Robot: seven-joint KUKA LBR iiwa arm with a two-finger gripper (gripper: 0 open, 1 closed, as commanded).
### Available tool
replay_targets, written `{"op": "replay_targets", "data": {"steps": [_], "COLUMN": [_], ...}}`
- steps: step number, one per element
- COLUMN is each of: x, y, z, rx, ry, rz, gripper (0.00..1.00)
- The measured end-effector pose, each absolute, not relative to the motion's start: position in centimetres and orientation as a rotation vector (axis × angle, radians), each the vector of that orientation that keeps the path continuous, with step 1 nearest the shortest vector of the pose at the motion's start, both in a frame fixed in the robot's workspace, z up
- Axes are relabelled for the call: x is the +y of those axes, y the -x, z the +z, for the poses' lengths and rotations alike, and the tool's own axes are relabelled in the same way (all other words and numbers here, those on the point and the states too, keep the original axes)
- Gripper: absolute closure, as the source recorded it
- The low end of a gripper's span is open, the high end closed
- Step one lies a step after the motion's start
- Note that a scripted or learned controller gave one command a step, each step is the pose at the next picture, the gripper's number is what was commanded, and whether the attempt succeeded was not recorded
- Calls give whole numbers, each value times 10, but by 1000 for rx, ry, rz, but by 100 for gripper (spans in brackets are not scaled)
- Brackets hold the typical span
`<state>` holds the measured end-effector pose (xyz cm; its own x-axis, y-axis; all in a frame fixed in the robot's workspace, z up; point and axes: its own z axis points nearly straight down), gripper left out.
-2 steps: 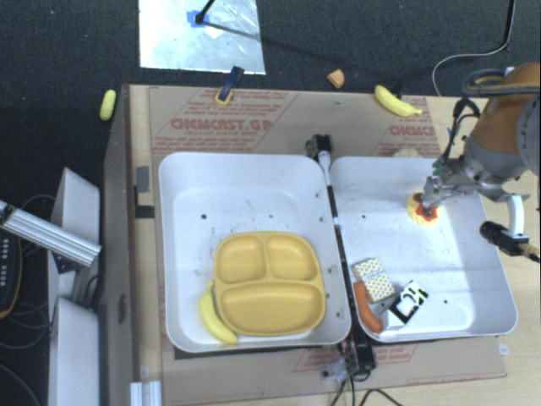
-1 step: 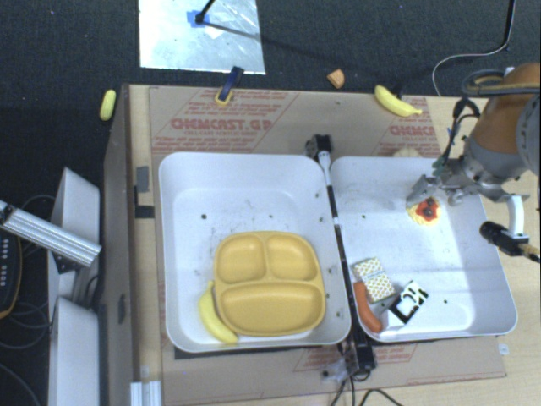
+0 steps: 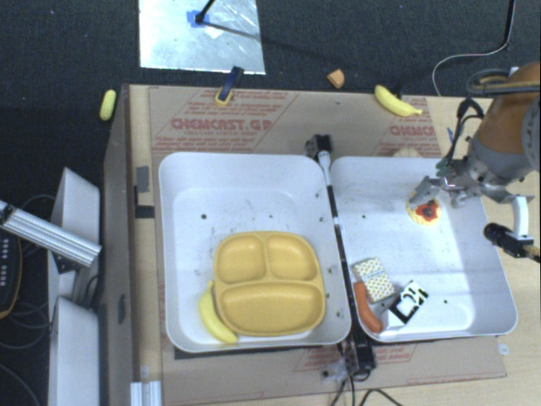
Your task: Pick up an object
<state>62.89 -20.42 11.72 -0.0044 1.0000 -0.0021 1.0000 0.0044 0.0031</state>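
End effector w/ metal fingers hangs over right bin, just above a small rounded orange-yellow object; can't tell if pinching. Smooth yellow sectioned plate in left bin.

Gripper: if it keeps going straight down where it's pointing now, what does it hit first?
Probably the small orange-and-yellow object in the right bin; the gripper sits just up-right of it. Depth is unclear from this one view, so it could land on bin floor beside it.
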Motion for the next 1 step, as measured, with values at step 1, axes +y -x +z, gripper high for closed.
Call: {"op": "replay_targets", "data": {"steps": [1], "x": [-206], "y": [-628], "z": [102], "rx": [2223], "ry": [-2217], "rz": [0], "gripper": [0]}}
